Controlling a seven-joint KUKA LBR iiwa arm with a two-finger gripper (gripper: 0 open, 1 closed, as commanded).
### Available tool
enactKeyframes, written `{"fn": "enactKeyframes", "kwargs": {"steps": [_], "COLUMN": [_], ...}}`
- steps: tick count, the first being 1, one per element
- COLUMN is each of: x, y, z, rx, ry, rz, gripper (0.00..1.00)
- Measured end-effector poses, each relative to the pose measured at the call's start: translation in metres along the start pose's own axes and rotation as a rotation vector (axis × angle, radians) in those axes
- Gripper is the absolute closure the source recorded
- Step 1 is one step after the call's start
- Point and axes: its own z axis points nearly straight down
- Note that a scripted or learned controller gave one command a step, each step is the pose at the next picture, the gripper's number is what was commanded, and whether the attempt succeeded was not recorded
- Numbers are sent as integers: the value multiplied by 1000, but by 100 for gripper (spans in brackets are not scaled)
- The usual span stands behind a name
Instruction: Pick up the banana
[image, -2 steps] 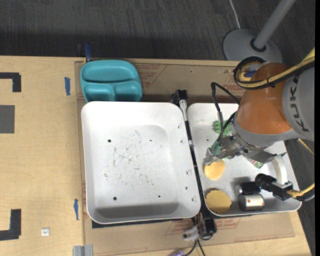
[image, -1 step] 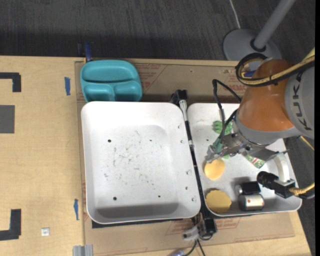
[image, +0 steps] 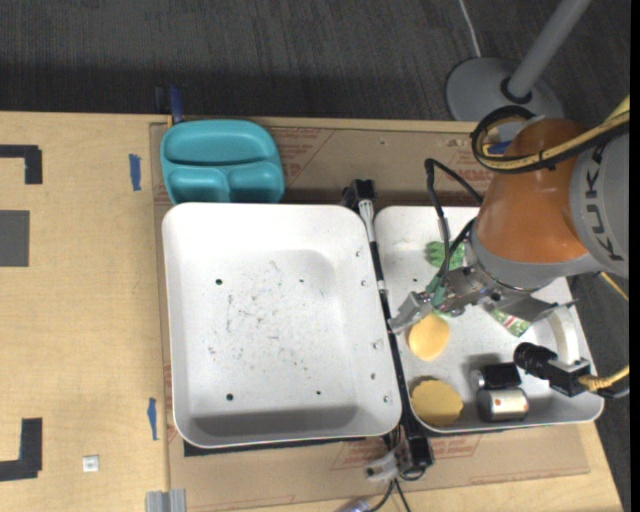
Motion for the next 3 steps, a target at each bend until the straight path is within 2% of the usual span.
{"fn": "enactKeyframes", "kwargs": {"steps": [1, 2, 3], "x": [80, 159, 179], "y": [-1, 23, 50], "z": [30, 123, 70], "rx": [8, 5, 6], "ry": [4, 3, 1], "rz": [-220, -167, 128], "gripper": [0, 0, 0]}}
